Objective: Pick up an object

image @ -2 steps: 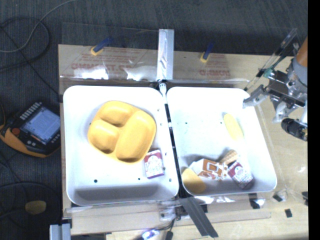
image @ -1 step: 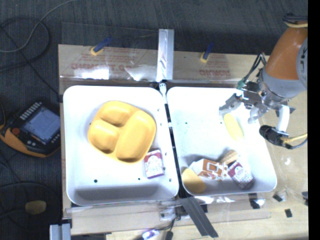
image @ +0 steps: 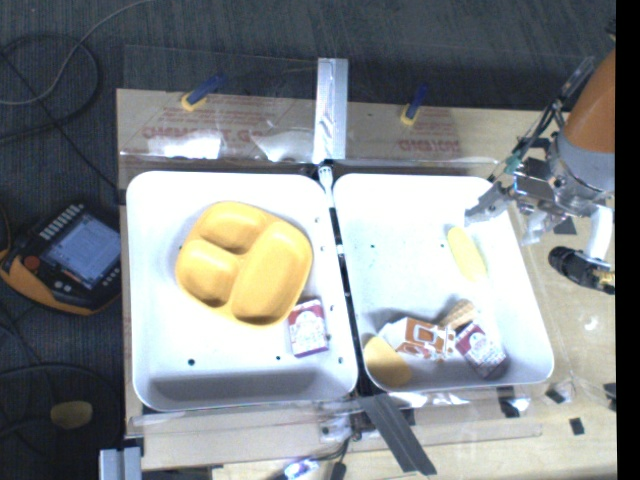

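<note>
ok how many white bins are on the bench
2: the left bin holds the big yellow object; the right bin sits beside it, nearest the gripper.

Arm is reaching in from the right edge of the view, grey body with the orange band (image: pixel 600 108) showing up top above the wrist. Wrist block (image: pixel 580 173) is sitting just behind the hand, cables running along its upper left side. Hand (image: pixel 500 200) is pointing left and slightly down from the wrist, tilted at a slant, pale tip sticking out furthest left. A white link (image: pixel 600 233) is hanging below and right of the hand. Finger spread too small and blurred to judge.
</note>
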`<act>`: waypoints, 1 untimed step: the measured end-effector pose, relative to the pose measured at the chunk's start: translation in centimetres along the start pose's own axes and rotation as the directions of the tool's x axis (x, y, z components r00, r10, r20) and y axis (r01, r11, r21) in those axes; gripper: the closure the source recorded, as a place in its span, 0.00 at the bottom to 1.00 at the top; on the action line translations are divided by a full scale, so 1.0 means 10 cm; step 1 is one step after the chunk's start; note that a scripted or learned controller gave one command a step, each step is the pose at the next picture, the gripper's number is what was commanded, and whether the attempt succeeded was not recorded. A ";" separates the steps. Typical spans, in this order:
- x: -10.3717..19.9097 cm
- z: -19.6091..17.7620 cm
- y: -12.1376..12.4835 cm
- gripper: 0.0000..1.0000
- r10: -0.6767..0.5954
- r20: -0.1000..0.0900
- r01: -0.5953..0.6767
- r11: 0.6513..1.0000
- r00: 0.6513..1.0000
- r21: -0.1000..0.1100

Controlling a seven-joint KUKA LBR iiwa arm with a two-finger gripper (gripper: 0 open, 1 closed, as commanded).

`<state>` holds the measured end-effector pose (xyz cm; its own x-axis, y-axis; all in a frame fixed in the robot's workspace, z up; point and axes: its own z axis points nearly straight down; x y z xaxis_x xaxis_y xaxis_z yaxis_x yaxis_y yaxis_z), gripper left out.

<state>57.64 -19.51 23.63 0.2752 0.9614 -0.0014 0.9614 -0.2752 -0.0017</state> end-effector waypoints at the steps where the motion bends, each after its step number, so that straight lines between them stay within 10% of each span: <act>1: 0.05 0.49 0.20 0.00 -0.154 0.001 0.154 0.988 0.988 0.001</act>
<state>59.66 -19.56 18.76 0.1237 0.9923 -0.0020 0.9923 -0.1237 -0.0030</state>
